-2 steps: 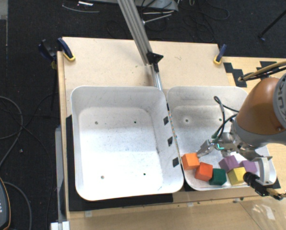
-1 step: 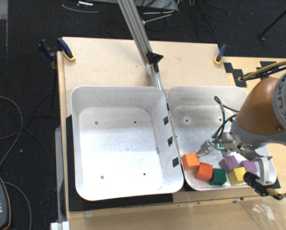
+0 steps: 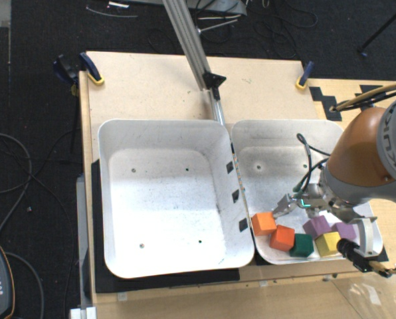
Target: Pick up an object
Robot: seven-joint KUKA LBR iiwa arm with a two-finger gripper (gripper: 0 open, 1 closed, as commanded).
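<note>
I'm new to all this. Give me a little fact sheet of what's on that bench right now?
arm: grey with orange band, reaching in from the right
gripper: low over the right bin, by the blocks
blocks: two orange, green, yellow, two purple, clustered in that bin's near corner
left bin: white, speckled

Two bins stand side by side on the tabletop (image 3: 158, 92), and their inner walls touch. The left bin (image 3: 111, 178) takes the bigger part of the middle. In the right bin (image 3: 264, 138), several blocks lie close together in the near corner: one block (image 3: 264, 222) is nearest to the shared wall, a second block (image 3: 282, 237) lies just before it, a third block (image 3: 303, 246) sits to its right, and a fourth block (image 3: 327, 243) lies further right. The arm (image 3: 367, 155) reaches over the right bin from the right, and the jaws hang just behind the blocks. A slanted pole (image 3: 188, 38) rises behind the bins.
</note>
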